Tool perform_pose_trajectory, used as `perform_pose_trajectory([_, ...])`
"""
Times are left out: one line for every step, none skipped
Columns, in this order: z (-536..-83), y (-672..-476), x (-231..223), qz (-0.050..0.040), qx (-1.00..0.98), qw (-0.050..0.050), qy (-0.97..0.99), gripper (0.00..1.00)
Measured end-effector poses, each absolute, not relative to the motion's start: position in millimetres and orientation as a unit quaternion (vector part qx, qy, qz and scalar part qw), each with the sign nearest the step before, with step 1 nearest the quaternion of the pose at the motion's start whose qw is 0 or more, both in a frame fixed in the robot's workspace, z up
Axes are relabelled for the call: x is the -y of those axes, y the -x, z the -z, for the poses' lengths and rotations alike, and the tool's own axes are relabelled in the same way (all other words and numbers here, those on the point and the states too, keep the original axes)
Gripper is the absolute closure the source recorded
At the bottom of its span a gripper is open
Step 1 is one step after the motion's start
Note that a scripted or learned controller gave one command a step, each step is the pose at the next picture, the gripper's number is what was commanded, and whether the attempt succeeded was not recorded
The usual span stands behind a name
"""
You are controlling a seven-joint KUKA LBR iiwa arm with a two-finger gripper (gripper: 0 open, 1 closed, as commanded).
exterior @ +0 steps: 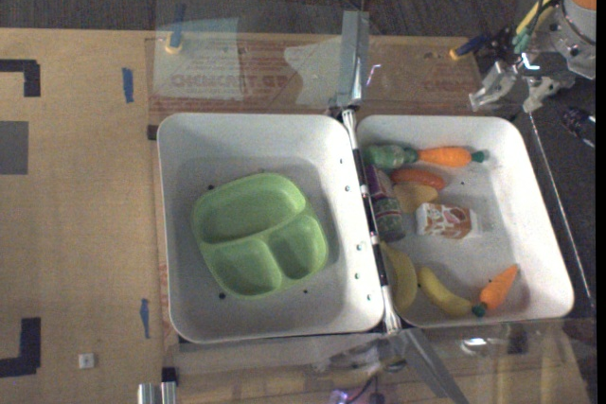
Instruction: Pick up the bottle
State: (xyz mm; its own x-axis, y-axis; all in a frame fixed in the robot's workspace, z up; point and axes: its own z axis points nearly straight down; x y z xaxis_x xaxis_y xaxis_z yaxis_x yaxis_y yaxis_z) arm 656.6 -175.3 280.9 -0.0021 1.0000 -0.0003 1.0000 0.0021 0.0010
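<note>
Two bins sit on the table (76, 232). Bottle (386, 215) lies in the right bin (544, 232), against its left wall, label too blurred to read. Claw (516, 90) hovers outside that bin's far right corner; whether open or closed cannot be told. Judged step: approach not begun. Next move calls for travel left, then descent. Arm is cut off.

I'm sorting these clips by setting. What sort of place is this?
Probably a robot lab bench: two white bins on a cardboard-covered table, toy food such as a carrot, and a gripper reaching in.
</note>
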Motion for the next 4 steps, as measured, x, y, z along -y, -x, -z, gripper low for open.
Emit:
perform_pose_trajectory([-311, -667.3, 219, -0.0003, -0.427, 0.001, -0.904, 0.0])
perform_pose_trajectory([-237, -655.3, 184, 0.0018, -0.272, -0.001, -0.962, 0.0])
perform_pose_trajectory([-236, -621.8, 172, 0.0019, -0.168, -0.001, -0.986, 0.0])
perform_pose_trajectory([-135, -586.5, 115, 0.0014, -0.166, -0.001, -0.986, 0.0])
